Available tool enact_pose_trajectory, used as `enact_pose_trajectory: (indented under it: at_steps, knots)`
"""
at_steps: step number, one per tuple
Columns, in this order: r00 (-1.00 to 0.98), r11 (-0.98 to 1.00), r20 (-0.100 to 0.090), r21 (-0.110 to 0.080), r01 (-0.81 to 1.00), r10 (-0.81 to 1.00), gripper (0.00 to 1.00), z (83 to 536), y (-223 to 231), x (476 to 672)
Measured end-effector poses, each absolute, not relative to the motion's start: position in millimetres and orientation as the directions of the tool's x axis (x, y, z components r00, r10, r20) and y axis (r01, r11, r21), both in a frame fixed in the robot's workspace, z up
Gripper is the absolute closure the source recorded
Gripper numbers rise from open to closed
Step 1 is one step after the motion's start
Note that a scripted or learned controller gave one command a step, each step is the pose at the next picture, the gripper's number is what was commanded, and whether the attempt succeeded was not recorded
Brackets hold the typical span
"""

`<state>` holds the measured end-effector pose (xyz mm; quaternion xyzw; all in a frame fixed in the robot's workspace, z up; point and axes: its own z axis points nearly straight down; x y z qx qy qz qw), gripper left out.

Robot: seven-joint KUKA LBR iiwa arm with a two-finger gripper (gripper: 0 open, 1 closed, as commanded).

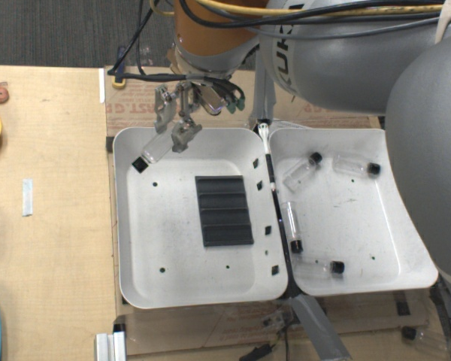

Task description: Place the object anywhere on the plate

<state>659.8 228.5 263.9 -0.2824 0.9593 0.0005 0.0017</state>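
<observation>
A black ridged plate lies flat in the middle of the left bin. My gripper hangs over that bin's far left corner, behind and to the left of the plate. It is shut on a clear tube with a black cap. The tube slants down to the left from the fingers, and its cap is close to the bin's corner wall. The tube is well apart from the plate.
The right bin holds several more clear tubes with black caps, such as one near its far left and one near the front. Another tube lies along the divider between the bins. The arm's grey bulk overhangs the right side.
</observation>
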Motion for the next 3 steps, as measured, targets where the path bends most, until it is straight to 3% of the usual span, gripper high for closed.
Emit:
enact_pose_trajectory:
  at_steps: [1,3]
  knots:
    - [-0.934,0.934,-0.002,0.001,-0.357,-0.357,1.00,244.9,227.4,660.0]
    - [-0.916,0.916,-0.002,0.001,-0.402,-0.402,1.00,206.8,227.7,659.9]
